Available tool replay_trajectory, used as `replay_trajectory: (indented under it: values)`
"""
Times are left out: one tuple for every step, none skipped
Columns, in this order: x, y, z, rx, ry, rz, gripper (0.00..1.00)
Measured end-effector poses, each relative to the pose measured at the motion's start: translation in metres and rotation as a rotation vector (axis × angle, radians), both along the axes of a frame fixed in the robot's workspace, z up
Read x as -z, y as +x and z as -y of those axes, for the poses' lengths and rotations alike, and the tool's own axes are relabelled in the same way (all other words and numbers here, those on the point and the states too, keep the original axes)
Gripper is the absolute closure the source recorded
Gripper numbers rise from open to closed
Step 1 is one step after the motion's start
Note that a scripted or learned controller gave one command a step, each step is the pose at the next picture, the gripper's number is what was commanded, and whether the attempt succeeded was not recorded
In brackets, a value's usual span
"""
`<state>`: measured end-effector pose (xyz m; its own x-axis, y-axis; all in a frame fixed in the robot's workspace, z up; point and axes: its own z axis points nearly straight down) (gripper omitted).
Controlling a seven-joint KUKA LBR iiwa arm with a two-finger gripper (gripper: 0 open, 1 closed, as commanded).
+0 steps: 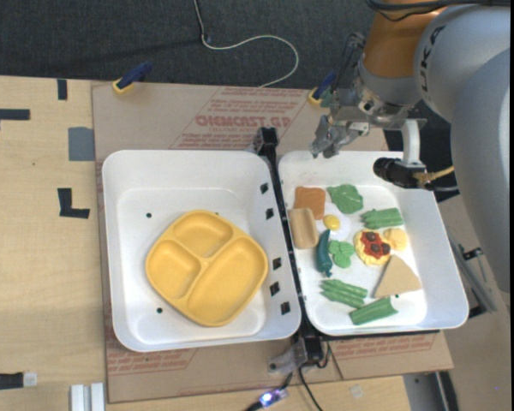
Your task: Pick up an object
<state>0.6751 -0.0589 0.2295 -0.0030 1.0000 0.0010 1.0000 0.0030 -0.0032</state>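
My gripper point(327, 146) hangs over the far left rim of the right bin point(445, 255), with nothing seen in it. Below it in that bin lie several toy foods: a brown block point(309, 199), a tan bread piece point(302, 227), a green leaf point(346, 198), a small yellow piece point(331, 223), a dark green cucumber point(324, 252), a pizza slice point(374, 247), a tan wedge point(398, 276) and green pods point(343, 293). The brown block is the nearest piece to the gripper, a short way toward the camera from it.
The left bin point(124, 229) holds a yellow divided plate point(207, 266). A black divider with clips point(278, 229) runs between the bins. The arm's grey body and orange band point(403, 32) loom over the right bin's far right corner. A white cable point(240, 41) lies behind the bins.
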Motion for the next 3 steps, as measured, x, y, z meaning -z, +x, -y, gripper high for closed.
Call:
replay_trajectory:
  values:
    - [0.017, -0.01, -0.004, 0.002, -0.002, -0.003, 1.0]
    - [-0.004, -0.006, 0.002, 0.002, -0.001, 0.001, 1.0]
    - [-0.001, -0.005, 0.005, 0.002, -0.001, -0.001, 1.0]
